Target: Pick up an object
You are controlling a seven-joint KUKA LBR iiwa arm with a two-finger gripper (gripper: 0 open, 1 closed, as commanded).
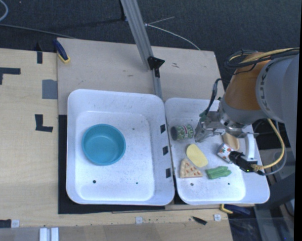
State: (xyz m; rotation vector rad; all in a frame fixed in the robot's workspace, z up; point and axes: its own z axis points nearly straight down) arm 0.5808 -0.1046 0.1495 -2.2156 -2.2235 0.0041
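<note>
- left bin (117,104): white plastic, smooth, faint dark speckling, slight sheen on the rim
- right bin (213,191): same white plastic, scuffed and speckled
- bowl (103,144): blue plastic, smooth, semi-gloss
- worktop (22,137): pale wood-look board, matt, with black tape patches
- arm (276,87): grey casing, smooth, satin; orange band (243,91) glossy
- gripper (206,130): dark metal, dull finish
- pole (139,28): bare metal extrusion, brushed look
- yellow piece (196,155): smooth, matt, plastic-like
- waffle-pattern wedge (189,170): ridged surface, matt
- green piece (218,172): bumpy, matt
- floor (219,21): dark, rough carpet-like texture
</note>
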